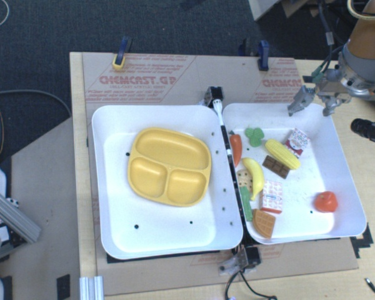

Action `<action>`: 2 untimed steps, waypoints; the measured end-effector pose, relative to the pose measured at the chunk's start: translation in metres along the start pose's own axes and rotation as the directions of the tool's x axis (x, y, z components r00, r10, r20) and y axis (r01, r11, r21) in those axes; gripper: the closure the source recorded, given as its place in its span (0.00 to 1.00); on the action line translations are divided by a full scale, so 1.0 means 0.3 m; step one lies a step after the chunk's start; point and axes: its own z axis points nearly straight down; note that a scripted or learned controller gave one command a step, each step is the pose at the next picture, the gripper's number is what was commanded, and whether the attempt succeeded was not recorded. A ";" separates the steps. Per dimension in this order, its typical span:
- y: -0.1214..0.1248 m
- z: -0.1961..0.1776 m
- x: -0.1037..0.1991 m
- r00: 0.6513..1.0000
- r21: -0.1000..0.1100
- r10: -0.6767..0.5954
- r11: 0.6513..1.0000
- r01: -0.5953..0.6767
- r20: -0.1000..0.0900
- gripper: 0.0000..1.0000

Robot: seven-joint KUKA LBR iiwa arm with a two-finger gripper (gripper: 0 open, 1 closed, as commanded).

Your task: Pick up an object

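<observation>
My gripper [314,105] hangs open over the back edge of the right bin [344,167], its two grey fingers spread with nothing between them. Below it in that bin lie several toy foods: a green piece [255,135], an orange carrot [236,149], a yellow corn cob [282,154], a red-and-white packet [297,140], a brown chocolate bar [276,166], a banana [255,176], a white carton [272,196], a red tomato [325,202], a green stick [245,203] and a brown waffle piece [264,222].
The left bin [109,167] holds a yellow divided plate [169,166]. Blue and yellow clamps [120,54] pin the cardboard sheet at the back. A black divider [225,149] runs between the bins.
</observation>
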 end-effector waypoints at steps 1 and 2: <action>-0.020 0.148 0.008 1.000 0.005 0.000 1.000 0.000 -0.001 0.00; -0.049 0.305 0.000 1.000 0.006 0.001 1.000 -0.001 -0.001 0.00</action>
